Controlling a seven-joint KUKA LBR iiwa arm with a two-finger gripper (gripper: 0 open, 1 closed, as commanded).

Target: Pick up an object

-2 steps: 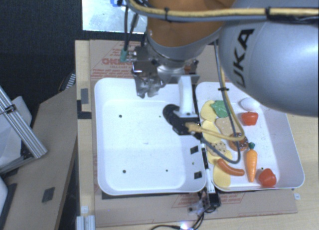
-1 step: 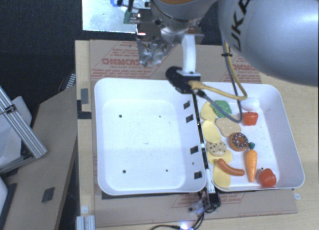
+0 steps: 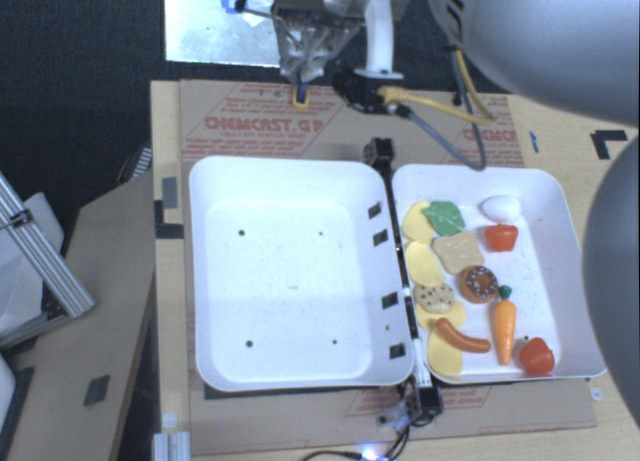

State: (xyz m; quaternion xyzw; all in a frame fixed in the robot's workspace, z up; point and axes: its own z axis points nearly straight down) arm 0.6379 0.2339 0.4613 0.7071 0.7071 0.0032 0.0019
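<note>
cardboard-covered tabletop (image 3: 250, 121) under two bins: your pincer (image 3: 303, 69), whose opening i cannot tell, hangs beyond the food-filled right bin (image 3: 565, 239); centre over one piece, say the carrot (image 3: 503, 326).

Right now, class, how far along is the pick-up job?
Done: nothing visibly lifted; the carrot, sausage and toast lie in the right bin. In hand: the tool hangs beyond both bins, above the cardboard. Left: reach, grasp and lift one object.

The grey arm (image 3: 530, 19) is cut off at twelve and three o'clock; its metal two-finger gripper (image 3: 303, 67) looks blurred, perhaps gripping nothing.
</note>
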